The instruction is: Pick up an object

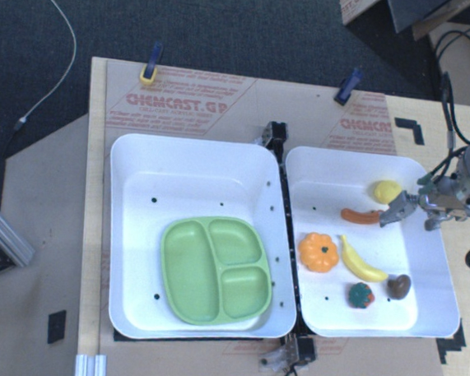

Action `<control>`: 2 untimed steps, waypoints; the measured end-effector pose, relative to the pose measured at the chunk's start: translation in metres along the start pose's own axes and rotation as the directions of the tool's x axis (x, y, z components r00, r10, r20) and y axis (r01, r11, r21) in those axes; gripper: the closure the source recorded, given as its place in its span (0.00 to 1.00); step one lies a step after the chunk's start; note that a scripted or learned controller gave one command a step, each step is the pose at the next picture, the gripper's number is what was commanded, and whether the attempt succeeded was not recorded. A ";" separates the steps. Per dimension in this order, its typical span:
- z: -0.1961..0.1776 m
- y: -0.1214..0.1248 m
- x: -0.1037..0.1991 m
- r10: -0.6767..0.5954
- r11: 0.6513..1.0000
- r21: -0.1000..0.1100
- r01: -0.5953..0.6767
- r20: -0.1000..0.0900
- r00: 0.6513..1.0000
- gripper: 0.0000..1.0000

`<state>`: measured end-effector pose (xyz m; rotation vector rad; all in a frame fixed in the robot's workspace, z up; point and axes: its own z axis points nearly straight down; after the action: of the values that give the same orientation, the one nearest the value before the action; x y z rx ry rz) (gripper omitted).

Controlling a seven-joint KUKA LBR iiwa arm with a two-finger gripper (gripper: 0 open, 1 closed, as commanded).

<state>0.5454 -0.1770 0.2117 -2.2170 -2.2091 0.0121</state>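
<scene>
Sausage (pixel 360 216) just beside pincer (pixel 413 210)

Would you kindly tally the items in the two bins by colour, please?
Yellow: 2, lemon and banana
Orange: 2, pumpkin and sausage
Green: 2, divided plate and small ball
Brown: 1, small lump
Total: 7

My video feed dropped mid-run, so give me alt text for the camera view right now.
The gripper hovers over the right bin, near a yellow lemon and an orange-red sausage; a toy pumpkin, banana, small brown piece and green-red piece also lie there. The left bin holds a green divided plate.
</scene>
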 end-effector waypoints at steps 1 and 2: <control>-0.008 0.003 0.000 -0.004 1.000 -0.014 0.004 0.003 1.000 0.00; 0.042 0.013 0.000 -0.004 1.000 -0.011 0.004 0.002 1.000 0.00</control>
<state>0.5582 -0.1769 0.1693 -2.2196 -2.2197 0.0017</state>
